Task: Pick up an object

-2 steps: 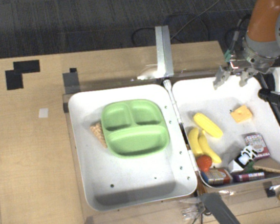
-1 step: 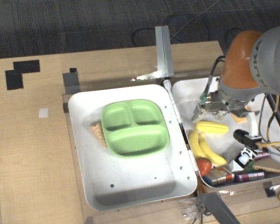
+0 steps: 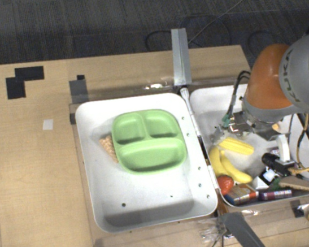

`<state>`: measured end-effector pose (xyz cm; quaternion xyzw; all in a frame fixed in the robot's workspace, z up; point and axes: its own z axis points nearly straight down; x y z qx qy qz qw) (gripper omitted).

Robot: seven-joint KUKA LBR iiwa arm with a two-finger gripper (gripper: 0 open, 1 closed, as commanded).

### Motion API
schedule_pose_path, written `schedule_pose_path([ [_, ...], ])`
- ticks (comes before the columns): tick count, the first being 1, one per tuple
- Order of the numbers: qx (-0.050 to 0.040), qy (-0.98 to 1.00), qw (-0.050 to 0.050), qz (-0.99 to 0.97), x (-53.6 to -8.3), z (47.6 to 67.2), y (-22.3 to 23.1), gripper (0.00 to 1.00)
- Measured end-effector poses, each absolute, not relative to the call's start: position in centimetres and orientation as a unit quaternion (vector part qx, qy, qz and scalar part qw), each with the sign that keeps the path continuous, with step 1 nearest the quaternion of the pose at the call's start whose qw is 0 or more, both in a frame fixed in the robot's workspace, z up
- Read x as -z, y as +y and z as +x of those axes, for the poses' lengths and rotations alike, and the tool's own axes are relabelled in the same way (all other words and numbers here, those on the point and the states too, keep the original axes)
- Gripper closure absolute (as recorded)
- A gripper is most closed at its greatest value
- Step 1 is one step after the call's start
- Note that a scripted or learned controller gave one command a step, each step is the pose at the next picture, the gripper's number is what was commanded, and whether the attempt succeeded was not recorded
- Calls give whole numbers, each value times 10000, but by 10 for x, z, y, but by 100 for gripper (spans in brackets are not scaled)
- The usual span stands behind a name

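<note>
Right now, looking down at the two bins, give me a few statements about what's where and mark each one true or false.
1. The green divided plate lies in the left bin. True.
2. The bananas lie in the left bin. False: they are in the right bin.
3. The arm reaches over the right bin. True.
4. The red fruit sits on the green plate. False: it lies beside the bananas.
</note>
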<state>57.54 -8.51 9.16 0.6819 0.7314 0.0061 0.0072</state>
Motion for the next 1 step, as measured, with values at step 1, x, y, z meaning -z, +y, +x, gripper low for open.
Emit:
schedule_pose_path([
  [1,-28,7982,31,6023,-187,604,-77,0],
])
